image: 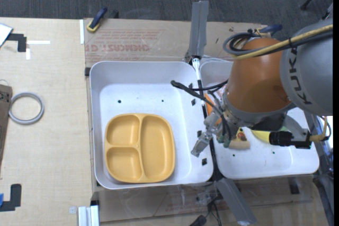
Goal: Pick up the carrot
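Found the grey robot arm [312, 71] coming in from three o'clock, with its broad orange band [257, 79] spread over most of the right-hand shallow white bin [275, 166]. Placed the two-finger gripper [205, 139] low at the wall shared by both bins, at about eight o'clock of that band. Could not tell whether the claw stood wide or narrow (grey metal on white plastic, with cabling across it), nor whether anything sat in it.

Made out the slim orange carrot [211, 101] only as a thin sliver at the left edge of the right-hand bin, at twelve o'clock of the gripper, near it and largely hidden under the band. Noted a thin black cable [185, 87] looping past at ten o'clock of the carrot.

Saw, at three o'clock of the gripper, a small pale block with a red spot [241, 138] and beside it a curved yellow piece [260, 136], both partly covered by the arm.

Counted in the left-hand shallow white bin [100, 114] a yellow three-compartment plastic plate [140, 148], lying flat toward six o'clock, well apart from the carrot.

Spotted on the bench a grey tape ring [25, 108] at nine o'clock, a blue-and-yellow clamp [97, 18] at eleven, and a grey upright post [199, 29] at twelve.
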